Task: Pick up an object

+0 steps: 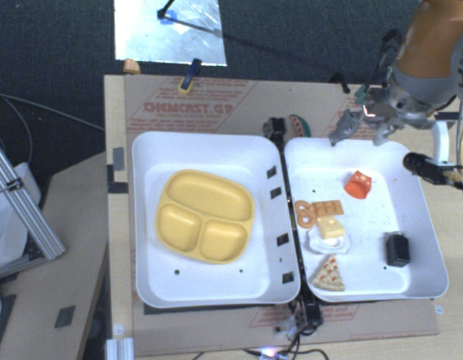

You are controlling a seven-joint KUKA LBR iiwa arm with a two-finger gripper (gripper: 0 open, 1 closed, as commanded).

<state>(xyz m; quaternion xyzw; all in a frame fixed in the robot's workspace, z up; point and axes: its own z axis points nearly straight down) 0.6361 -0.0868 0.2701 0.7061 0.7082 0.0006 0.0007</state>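
Observation:
The right bin (419, 201) holds several toy foods: a red-orange piece (358, 184), a pretzel (304, 214), a waffle-like bar (328, 208), a yellow block on a white piece (330, 229), a pizza slice (329, 274) and a black block (397, 249). My gripper (363, 128) hangs above the far rim of the right bin with its two fingers spread open and nothing between them. It is up and back from the red-orange piece.
The left bin (141, 223) bears a yellow divided plate (204, 216). A black clip row (280, 201) runs between the bins. A foil sheet (169, 19) lies on the dark floor behind the bench. A metal frame (21, 201) stands at the left.

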